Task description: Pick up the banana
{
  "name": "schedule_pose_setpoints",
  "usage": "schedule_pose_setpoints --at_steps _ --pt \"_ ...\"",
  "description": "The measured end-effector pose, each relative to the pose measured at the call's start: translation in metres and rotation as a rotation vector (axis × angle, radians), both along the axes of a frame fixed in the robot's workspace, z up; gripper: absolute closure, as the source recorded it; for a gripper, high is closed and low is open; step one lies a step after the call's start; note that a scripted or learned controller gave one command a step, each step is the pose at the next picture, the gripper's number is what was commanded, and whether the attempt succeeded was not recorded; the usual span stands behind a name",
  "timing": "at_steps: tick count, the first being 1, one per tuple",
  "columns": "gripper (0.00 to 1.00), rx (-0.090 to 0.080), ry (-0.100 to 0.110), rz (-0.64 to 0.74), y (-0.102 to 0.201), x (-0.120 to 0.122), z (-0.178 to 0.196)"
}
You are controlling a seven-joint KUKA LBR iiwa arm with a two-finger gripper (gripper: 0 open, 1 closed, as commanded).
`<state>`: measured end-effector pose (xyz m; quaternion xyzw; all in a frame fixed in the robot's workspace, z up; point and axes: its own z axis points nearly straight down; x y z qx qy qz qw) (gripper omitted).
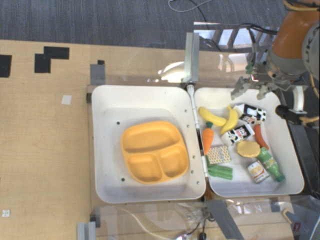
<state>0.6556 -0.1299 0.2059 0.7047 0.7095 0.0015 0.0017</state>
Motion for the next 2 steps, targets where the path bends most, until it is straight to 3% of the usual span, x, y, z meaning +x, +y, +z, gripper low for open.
schedule_pose_setpoints --at_steps 1,2 --pt "0.0 -0.004 -0.009 0.101 -0.014 0.017 -0.115" --pt "1.0 -0.005 -0.019 0.106 -0.013 0.021 -0.1"
